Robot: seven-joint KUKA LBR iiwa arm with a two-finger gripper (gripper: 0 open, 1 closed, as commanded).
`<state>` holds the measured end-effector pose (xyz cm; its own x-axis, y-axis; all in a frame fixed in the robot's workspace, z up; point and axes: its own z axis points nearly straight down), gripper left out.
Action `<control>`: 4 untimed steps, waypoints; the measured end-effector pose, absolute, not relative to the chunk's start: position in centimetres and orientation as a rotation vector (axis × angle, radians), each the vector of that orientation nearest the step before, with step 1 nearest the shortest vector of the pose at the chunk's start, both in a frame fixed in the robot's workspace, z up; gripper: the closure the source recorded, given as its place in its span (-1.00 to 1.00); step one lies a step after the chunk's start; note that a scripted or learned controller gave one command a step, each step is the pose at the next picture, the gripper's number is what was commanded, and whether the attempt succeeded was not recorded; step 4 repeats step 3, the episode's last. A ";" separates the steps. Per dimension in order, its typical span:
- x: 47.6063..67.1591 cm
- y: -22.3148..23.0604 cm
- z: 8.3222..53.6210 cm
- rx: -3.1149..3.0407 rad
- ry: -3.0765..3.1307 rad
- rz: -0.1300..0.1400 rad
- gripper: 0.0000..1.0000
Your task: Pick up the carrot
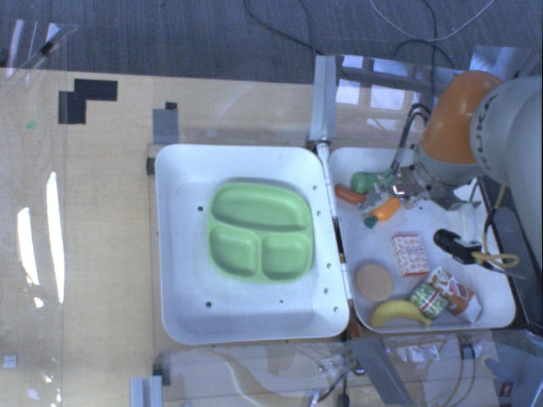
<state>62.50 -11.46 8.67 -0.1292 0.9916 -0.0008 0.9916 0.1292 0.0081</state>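
Observation:
The carrot [386, 209], orange with a small green tip at its lower left, lies in the upper part of the right bin [501, 312]. My gripper [390, 193] reaches in from the right and hangs directly over the carrot's upper end, very close to it or touching it. The wrist and its metal parts hide the contact point, so a grasp on the carrot cannot be made out.
Left of the carrot lie a short orange-red piece [348, 196] and a green vegetable [363, 181]. Further down are a red-and-white packet [410, 254], a brown round cookie [374, 281], a banana [399, 313] and a colourful carton [443, 293]. The left bin [178, 312] holds a green divided plate [259, 231].

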 end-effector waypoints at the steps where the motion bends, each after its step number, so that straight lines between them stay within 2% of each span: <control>1: 62.6 -11.3 9.5 2.068 2.360 0.010 1.00; 2: 66.9 -6.2 18.4 1.978 2.442 0.001 1.00; 3: 66.6 -10.0 19.9 1.923 2.483 0.001 1.00; 4: 66.6 -10.0 19.9 1.923 2.483 0.001 1.00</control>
